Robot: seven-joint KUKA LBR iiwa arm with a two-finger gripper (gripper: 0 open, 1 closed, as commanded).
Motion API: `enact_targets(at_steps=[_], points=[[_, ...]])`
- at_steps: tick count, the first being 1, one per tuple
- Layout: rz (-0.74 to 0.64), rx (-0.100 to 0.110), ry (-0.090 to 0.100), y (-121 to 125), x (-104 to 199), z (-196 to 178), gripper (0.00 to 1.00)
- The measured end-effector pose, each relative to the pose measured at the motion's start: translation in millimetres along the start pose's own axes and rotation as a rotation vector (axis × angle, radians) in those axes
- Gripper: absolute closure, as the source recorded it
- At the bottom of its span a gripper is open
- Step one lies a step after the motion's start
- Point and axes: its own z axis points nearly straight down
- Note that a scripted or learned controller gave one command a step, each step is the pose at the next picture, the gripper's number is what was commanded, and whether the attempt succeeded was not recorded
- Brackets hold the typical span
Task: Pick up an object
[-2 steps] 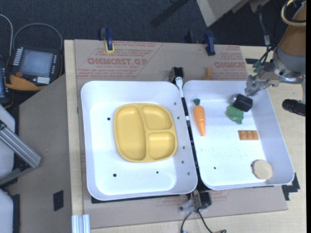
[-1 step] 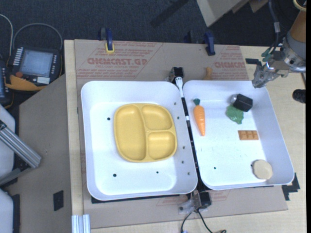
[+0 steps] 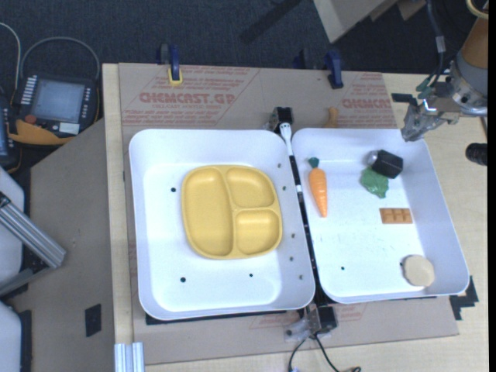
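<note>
Both white bins sit low in the view: left bin (image 3: 155,270) holds a yellow divided plate (image 3: 231,210); right bin (image 3: 446,242) holds the candidates. By size: carrot (image 3: 318,191) near its left wall, green toy (image 3: 375,182) touching a black block (image 3: 387,163), round beige cookie (image 3: 418,270) near the front corner, brown cracker (image 3: 396,216) lying flat.

Risks, my read: green and black pieces touch, so a grab may shove one aside; the flat cracker gives fingers little to bite.

Arm reaches in from the right. Gripper (image 3: 419,122) hangs above the right bin's back right corner, holding nothing; can't tell if it's open or closed.
</note>
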Motion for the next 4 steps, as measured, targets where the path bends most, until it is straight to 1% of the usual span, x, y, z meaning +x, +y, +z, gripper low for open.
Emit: enact_targets(at_steps=[1,2,3,4], points=[[-0.003,0.006,0.004,-8,52,10,1.0],[-0.004,0.006,0.005,-15,113,15,1.0],[-0.004,0.006,0.005,-27,158,20,1.0],[-0.005,0.007,0.006,-42,216,24,1.0]])
